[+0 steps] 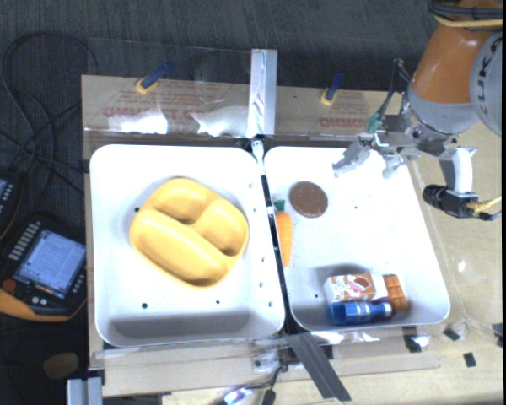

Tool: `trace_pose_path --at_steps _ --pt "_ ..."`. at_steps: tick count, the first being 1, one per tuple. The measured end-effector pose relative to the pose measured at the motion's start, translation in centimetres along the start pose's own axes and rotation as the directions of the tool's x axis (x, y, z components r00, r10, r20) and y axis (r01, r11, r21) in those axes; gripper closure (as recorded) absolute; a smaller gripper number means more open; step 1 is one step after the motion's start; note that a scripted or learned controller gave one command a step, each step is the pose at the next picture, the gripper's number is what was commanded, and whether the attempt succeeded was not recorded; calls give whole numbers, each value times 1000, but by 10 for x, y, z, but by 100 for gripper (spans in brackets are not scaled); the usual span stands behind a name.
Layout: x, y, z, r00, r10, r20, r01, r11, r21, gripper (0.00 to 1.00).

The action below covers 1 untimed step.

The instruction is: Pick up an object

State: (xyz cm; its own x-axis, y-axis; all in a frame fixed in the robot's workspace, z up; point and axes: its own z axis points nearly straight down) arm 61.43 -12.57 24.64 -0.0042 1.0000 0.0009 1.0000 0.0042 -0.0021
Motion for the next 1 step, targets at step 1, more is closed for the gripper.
trace_pose_path --at_steps 1 --pt "24 33 153 993 -115 1 115 993 -2 0"
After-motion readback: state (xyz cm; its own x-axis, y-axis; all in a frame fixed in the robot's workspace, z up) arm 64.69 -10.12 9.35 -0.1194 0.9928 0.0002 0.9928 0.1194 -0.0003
